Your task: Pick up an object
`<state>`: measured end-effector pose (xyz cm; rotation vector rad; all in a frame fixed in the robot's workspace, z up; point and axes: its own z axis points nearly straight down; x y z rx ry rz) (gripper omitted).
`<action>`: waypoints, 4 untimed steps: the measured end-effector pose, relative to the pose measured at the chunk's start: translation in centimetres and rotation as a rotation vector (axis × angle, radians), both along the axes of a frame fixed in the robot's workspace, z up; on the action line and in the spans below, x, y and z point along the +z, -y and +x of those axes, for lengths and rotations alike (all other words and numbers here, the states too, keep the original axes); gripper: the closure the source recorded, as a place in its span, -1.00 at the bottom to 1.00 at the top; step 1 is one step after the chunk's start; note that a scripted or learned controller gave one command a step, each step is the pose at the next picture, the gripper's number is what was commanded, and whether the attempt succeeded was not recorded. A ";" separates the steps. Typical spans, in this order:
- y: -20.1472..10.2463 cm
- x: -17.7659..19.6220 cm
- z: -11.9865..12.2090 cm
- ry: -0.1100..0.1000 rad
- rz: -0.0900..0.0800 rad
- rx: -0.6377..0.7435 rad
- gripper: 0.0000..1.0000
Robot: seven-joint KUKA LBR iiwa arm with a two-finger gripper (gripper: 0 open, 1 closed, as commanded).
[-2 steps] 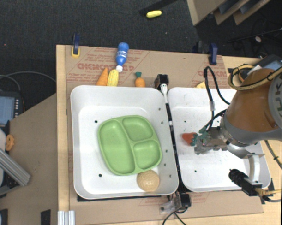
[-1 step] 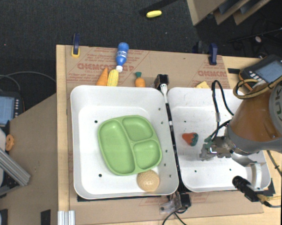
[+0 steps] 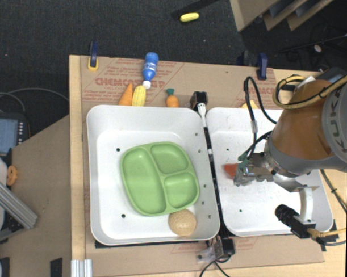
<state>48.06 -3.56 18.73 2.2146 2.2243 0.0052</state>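
**A:** Start at the tool. What is the gripper [image 3: 242, 172] doing?

**B:** It sits low over the right bin [image 3: 239, 214], near that bin's left wall, with the grey and orange arm [image 3: 307, 131] bulking over it from the right. Whether it is spread or closed I cannot tell; the wrist hides too much.

**A:** And the thing to pick?

**B:** A small reddish-orange object [image 3: 231, 168] lies on the bin floor, touching or just beside the gripper's left side. Part of it is covered, so I cannot say it sits within the grasp, nor name it.

**A:** How would it handle?

**B:** My guess is light, small, probably moulded plastic or rubber like the toy food at the back. Stiff enough to pinch and not fragile, but smooth, so it could squirt sideways if pinched off centre. I would take it across its narrow middle and come straight down.

**A:** What else is about?

**B:** In the left bin [image 3: 105, 138] a green divided plate [image 3: 159, 177] lies flat, with a tan round object [image 3: 182, 222] touching its near edge. That plate looks broad and shallow, hard to pinch except at the rim. Behind the bins, on the cardboard, stand a toy carrot [image 3: 126, 95], a corn cob [image 3: 139, 95], a blue and white bottle [image 3: 150, 66] and a smaller carrot [image 3: 172, 99], well apart from the gripper.
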 end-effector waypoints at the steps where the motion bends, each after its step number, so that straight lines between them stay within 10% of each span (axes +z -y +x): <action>1: 0.7 4.4 -0.1 0.001 -0.001 -0.004 1.00; 2: 6.0 -2.5 1.6 -0.011 -0.001 -0.010 1.00; 4: -0.8 3.4 -0.1 0.000 0.000 0.001 1.00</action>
